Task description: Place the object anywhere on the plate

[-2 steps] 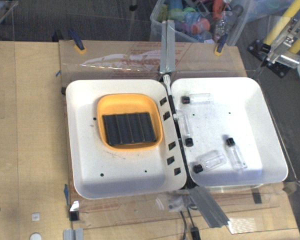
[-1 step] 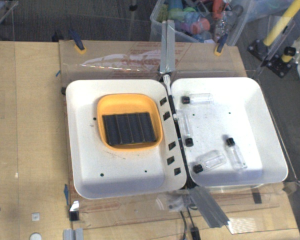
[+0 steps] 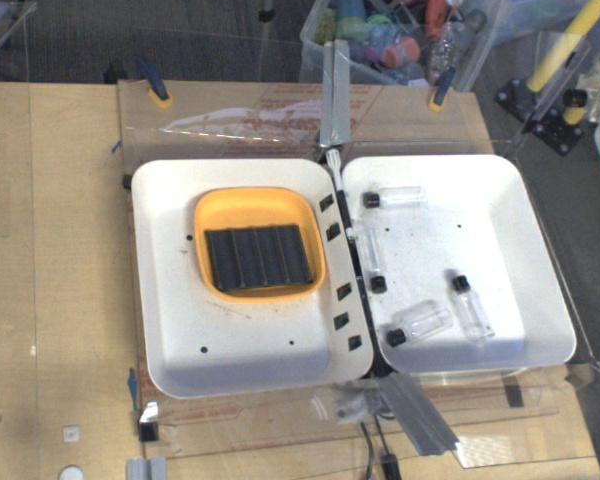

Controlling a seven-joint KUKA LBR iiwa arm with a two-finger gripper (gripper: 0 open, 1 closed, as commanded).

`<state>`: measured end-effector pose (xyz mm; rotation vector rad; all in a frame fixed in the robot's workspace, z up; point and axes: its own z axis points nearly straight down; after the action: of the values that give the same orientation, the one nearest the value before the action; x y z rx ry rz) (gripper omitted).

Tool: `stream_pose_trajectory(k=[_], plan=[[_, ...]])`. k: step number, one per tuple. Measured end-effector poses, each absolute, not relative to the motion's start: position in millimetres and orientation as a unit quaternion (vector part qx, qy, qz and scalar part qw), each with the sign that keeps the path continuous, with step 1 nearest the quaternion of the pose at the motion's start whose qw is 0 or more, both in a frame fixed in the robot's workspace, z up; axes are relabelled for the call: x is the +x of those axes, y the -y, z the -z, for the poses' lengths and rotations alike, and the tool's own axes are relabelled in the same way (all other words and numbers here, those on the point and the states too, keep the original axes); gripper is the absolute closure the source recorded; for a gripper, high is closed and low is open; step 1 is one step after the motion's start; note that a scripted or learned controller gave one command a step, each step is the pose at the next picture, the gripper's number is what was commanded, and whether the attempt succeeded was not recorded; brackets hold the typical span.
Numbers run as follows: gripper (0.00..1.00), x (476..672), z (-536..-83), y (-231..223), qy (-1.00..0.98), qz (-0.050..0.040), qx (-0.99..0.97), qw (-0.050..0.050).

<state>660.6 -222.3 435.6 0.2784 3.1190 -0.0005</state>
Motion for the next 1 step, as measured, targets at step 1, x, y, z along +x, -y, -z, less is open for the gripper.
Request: stream_pose_trajectory(k=[1], plan=[[1.0,659.5,-435.9,222.0,-0.998,0.0002,-0.055,0.005]])
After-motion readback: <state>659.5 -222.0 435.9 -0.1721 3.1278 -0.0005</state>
